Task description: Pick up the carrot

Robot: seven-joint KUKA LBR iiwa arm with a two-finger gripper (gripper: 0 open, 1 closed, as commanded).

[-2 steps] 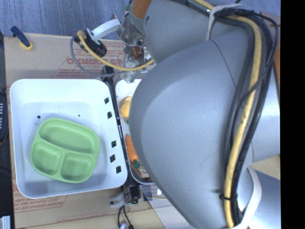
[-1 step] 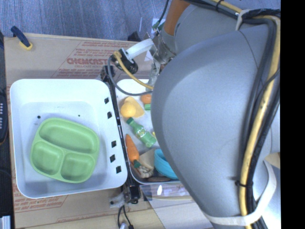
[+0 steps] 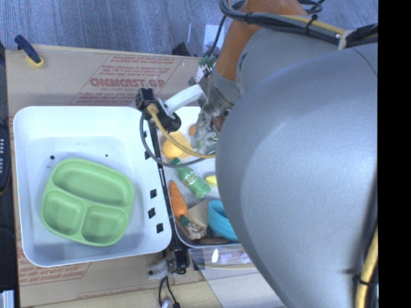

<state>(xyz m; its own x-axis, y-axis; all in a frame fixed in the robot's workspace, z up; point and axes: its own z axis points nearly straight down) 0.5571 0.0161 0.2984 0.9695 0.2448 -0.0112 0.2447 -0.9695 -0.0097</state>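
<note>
The slim orange carrot [image 3: 178,199] lies in the right white bin [image 3: 168,233] by its left wall, long axis running eleven to five o'clock. At its two o'clock lies a green bottle [image 3: 194,181]; at three, a blue bowl [image 3: 221,222]. My gripper [image 3: 207,133] hangs at the carrot's one o'clock, over a yellow fruit [image 3: 174,149]; I cannot tell its state.

Grey arm [image 3: 302,165] fills right side, orange band [image 3: 247,34] above wrist, hiding most of right bin [image 3: 168,191]. Gripper [image 3: 207,133] low over that bin's far end, near yellow object [image 3: 172,149], possibly fruit. Carrot [image 3: 178,201] lies free by bin's left wall, green bottle [image 3: 194,181] just beside, blue bowl [image 3: 221,222] near. Left bin [image 3: 29,124] holds green divided plate [image 3: 87,201].
</note>
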